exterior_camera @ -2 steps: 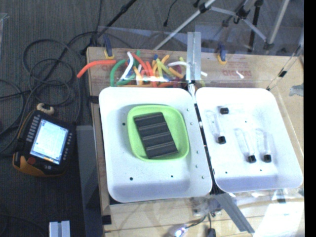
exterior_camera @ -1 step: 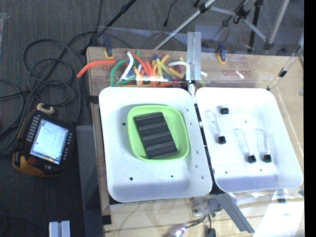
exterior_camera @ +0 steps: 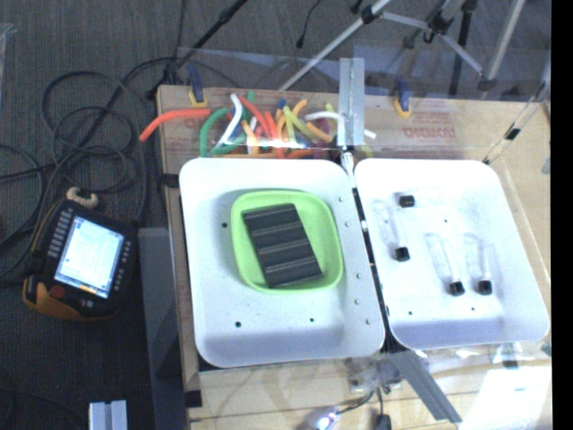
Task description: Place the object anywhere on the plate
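Note:
A light green plate (exterior_camera: 331, 249) lies in the left white bin (exterior_camera: 269, 321). A dark grey ribbed rectangular block (exterior_camera: 283, 245) rests flat on the plate, covering most of its middle and tilted slightly. The right white bin (exterior_camera: 501, 316) holds several clear plastic tubes with black caps: one (exterior_camera: 387, 220) near its left side with a cap (exterior_camera: 407, 202) above, and two (exterior_camera: 445, 260) (exterior_camera: 474, 258) lying toward the middle right.
A tangle of coloured cables (exterior_camera: 260, 125) lies along the bench's back edge behind the left bin. A metal post (exterior_camera: 351, 106) stands between the bins at the back. A teach pendant (exterior_camera: 85, 260) lies on the floor to the left.

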